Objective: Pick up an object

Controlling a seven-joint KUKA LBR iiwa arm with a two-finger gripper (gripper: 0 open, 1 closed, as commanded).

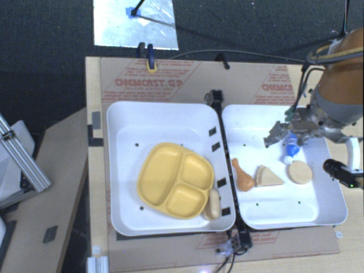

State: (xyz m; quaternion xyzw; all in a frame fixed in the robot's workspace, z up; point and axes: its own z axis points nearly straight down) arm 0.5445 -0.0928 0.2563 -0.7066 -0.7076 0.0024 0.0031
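Grey metal at the arm's end marks the gripper (pixel 284 134), which hangs low over the right bin (pixel 250 118), near its far wall; whether it is spread or closed I cannot tell from this angle, and nothing can be seen caught in it. Just beneath and a little toward the arm lies a small blue and white bottle (pixel 292 149), partly hidden by the wrist, so it looks the likeliest thing to be picked. Close beside the bottle on the near side rests a round tan biscuit (pixel 300 172), then a pale wedge (pixel 267 177) and an orange drumstick-shaped toy (pixel 243 177) further out toward the divider. Beyond them, in the left bin (pixel 125 118), sit a yellow sectioned plate (pixel 176 180) and a beige roll (pixel 212 204). The risk, as I judge it, is a descent slightly off-centre: the bottle could roll or squirt aside, or get nudged against the biscuit, leaving a close on air.
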